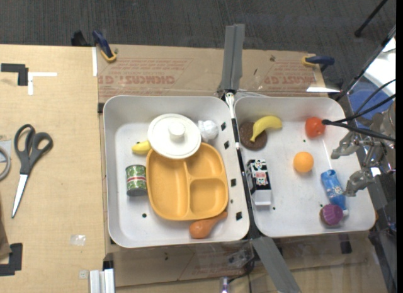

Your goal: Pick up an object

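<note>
My gripper (343,169) hangs at the right rim of the right bin (283,225), open, with nothing between its fingers. Its lower finger (354,183) is just right of a small blue bottle (332,184). Below that bottle lies a purple object (332,215). An orange ball (303,162) sits left of the gripper and a red ball (314,126) lies toward the back. A banana (267,125) rests on a brown piece (247,137) at the back left. A black-and-white box (259,178) lies along the bin's left wall.
The left bin (116,222) holds an orange divided tray (187,188), a white lidded dish (174,136), a green can (135,179), a yellow piece (141,148), a white crumpled item (208,129) and an orange-brown item (203,227). Scissors (25,159) lie on the bench at far left.
</note>
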You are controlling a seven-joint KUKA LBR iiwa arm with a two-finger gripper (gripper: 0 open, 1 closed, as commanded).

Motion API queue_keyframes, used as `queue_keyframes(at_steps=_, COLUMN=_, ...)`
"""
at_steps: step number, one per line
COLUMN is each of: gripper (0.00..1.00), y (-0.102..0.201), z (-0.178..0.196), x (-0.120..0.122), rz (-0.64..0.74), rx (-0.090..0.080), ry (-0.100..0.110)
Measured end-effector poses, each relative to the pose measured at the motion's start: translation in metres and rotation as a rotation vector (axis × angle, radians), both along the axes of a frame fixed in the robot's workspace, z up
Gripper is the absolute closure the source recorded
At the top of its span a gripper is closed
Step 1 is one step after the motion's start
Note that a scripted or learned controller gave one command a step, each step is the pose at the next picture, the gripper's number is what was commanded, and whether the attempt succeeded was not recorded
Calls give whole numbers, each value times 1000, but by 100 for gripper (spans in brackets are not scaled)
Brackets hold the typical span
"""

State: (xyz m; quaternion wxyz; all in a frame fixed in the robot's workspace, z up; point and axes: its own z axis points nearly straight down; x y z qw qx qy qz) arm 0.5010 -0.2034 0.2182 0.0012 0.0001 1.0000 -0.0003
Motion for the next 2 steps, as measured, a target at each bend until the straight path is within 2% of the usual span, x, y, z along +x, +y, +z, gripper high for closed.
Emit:
queue_keyframes(at_steps=1, gripper=0, y=-11, z=-116, x=-10, rz=-126, rx=0, ry=0)
queue_keyframes(at_steps=2, gripper=0, y=73, z=-126, x=-23, rz=-4, rx=2, ry=1)
